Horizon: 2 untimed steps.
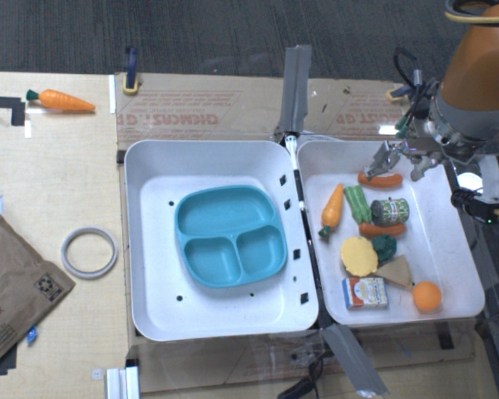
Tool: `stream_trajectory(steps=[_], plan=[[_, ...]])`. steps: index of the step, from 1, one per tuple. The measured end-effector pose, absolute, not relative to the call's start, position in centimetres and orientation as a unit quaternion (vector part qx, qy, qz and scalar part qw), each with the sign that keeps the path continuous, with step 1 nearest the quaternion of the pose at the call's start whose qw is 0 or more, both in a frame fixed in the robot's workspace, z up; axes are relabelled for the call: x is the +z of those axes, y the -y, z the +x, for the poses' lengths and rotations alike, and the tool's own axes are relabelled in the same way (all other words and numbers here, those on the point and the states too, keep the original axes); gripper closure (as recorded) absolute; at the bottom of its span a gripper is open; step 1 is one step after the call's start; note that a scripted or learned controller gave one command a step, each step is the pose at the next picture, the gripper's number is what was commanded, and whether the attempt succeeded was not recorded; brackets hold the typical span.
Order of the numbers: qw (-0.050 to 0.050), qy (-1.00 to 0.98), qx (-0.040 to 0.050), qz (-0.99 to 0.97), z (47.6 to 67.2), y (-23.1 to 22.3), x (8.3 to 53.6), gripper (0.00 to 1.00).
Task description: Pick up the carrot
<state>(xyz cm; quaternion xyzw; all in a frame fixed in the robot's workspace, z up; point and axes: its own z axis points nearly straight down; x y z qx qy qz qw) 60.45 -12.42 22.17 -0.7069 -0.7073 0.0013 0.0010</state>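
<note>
An orange carrot (pixel 333 206) with a green stem end lies near the left wall of the right bin (pixel 457 248), tilted, tip toward the back. A second carrot (pixel 60 100) lies on the bench at the far left, outside both bins. My gripper (pixel 403 161) hangs over the back of the right bin, fingers spread and nothing between them, just above a red sausage (pixel 380 179). It sits to the right of and behind the bin's carrot, clearly apart from it.
Beside the carrot lie a green vegetable (pixel 356 202), a can (pixel 391 212), a yellow disc (pixel 359 256), a tan wedge (pixel 397 270), a small carton (pixel 365 292) and an orange (pixel 427 297). The left bin (pixel 150 223) holds a blue divided plate (pixel 231 245). A tape ring (pixel 89 251) lies on the bench.
</note>
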Motion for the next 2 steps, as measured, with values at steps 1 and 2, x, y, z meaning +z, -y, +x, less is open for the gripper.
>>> stream_trajectory(steps=[1, 2], plan=[[0.001, 0.672, 0.0013, -0.741, 62.3, 9.3, 10.6, 0.00], [0.000, 0.671, 0.0005, -0.742, 62.3, 9.4, 11.6, 1.00]])
